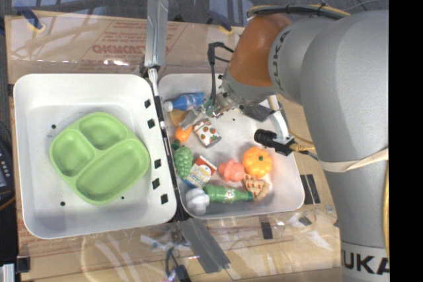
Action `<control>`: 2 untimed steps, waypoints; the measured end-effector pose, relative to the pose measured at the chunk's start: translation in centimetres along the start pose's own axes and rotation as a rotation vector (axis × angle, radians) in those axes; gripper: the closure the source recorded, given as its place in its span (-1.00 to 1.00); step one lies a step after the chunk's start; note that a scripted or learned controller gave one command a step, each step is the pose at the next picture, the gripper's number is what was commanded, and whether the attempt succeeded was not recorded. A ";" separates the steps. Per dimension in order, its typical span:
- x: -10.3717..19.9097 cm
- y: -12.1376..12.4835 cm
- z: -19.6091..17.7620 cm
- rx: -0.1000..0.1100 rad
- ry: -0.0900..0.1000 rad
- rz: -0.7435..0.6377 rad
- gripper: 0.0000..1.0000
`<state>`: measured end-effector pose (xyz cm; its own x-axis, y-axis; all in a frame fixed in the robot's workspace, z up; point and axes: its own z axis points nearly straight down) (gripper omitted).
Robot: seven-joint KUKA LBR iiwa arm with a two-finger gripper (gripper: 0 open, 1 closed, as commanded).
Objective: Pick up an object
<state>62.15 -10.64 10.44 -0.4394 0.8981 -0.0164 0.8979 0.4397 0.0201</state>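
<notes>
Arm [344,96] over the right bin [291,198]; "UKA" reads on its base.
We count one green plate [99,156] left, one blue bottle [186,102] far-left in the right bin; gripper [215,107] state unclear.

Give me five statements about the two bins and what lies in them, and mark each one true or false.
1. A green divided plate lies in the left bin. True.
2. The orange pumpkin sits in the left bin. False: it is in the right bin, near the pink toy.
3. A blue-capped bottle lies near the far left corner of the right bin. True.
4. The green bottle stands upright. False: it lies on its side near the bin's front edge.
5. The claw hangs over the left bin. False: it is over the right bin, near the blue-capped bottle.
</notes>
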 end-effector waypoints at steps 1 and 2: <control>1.1 -3.3 0.7 0.015 0.008 0.034 -1.00; 3.0 -6.5 0.4 0.010 -0.005 -0.086 -1.00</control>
<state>54.98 -10.86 9.82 -0.5145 0.8572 -0.0229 0.8573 0.5148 0.0082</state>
